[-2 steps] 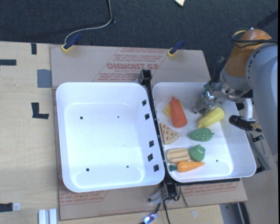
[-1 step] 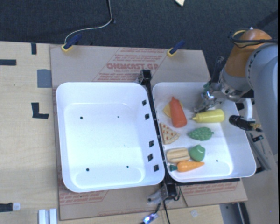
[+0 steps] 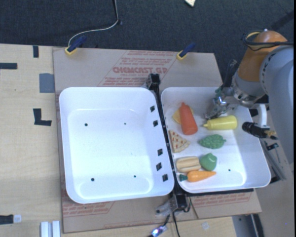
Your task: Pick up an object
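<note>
Reaching in from three o'clock, the arm (image 3: 266,63) hangs its gripper (image 3: 218,107) low over the right bin (image 3: 251,174), just above the stem end of a yellow squash (image 3: 221,123) at about one o'clock in that bin; whether the fingers are apart or closed cannot be told, and nothing shows between them. All the toys crowd the right bin's nine o'clock half: a smooth red-orange bottle (image 3: 188,119) lying lengthwise near the divider, a small yellow piece (image 3: 176,116) tucked against its nine o'clock side, a flat triangular pizza slice (image 3: 178,141) with a waffled face below it, a knobbly green broccoli (image 3: 212,141) at centre, a rounded green pepper (image 3: 208,161), a tan hot dog (image 3: 187,163) and a tapered carrot (image 3: 201,176) toward six o'clock. Bare floor remains along that bin's three o'clock wall and five o'clock corner. The left bin (image 3: 69,132) is glossy white plastic with rounded corners, its floor marked by four dark dots. Both bins sit on a cardboard sheet (image 3: 133,70) held by blue-and-yellow clamps (image 3: 75,44) at its twelve o'clock edge
</note>
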{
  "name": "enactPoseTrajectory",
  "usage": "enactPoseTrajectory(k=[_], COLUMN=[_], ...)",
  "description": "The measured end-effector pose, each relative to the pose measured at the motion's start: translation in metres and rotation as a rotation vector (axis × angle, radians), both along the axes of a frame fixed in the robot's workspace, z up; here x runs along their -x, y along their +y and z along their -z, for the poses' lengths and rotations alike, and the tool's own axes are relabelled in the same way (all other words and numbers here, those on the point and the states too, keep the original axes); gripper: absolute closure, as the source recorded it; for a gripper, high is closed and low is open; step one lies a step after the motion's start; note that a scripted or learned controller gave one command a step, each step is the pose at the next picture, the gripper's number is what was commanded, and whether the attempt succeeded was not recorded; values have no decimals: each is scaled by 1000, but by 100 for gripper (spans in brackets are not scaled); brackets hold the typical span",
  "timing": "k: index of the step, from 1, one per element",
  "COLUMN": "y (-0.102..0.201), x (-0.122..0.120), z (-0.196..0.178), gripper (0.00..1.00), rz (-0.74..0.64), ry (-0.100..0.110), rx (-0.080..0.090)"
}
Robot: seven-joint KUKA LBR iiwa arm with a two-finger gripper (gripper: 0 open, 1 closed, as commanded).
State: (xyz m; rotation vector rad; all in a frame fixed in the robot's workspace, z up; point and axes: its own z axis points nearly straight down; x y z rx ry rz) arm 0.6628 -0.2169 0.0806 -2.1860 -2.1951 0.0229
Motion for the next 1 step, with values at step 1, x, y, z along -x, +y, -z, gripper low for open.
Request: enactPoseTrajectory(k=[1], y=[0], x=[0], z=[0], gripper=[100], rz=[0], ry=[0], rx=[0])
